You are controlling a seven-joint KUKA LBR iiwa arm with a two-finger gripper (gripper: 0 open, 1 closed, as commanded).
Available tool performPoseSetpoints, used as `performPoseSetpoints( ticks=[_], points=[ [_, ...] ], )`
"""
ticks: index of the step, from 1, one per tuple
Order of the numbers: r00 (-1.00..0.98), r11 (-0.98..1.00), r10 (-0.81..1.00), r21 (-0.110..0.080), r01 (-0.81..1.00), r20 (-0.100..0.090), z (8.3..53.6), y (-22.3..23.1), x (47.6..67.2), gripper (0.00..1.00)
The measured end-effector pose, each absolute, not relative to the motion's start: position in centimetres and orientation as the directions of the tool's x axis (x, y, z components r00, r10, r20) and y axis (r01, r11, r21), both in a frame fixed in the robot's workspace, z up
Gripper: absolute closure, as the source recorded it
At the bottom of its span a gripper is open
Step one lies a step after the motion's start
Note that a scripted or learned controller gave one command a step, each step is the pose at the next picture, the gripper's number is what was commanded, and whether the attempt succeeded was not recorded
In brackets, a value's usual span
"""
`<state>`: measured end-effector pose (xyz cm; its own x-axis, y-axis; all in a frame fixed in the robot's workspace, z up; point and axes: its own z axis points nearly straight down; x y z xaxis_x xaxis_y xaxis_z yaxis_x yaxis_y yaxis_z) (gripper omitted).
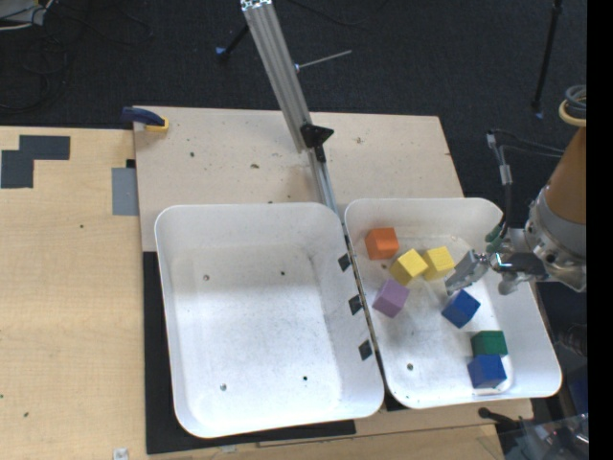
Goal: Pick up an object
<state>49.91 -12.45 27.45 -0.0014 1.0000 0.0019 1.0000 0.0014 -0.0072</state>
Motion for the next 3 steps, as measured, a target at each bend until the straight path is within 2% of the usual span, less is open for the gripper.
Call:
performPoseSetpoints(
  ticks=[1,3],
  points=[
    [0.004,-0.004,1.0,-0.002,1.0,0.001,27.6,-12.6,49.9,0.0],
    [0.001,-0.001,1.0,-0.011,1.0,0.003,15.3,-11.8,49.9,0.0]
  ],
)
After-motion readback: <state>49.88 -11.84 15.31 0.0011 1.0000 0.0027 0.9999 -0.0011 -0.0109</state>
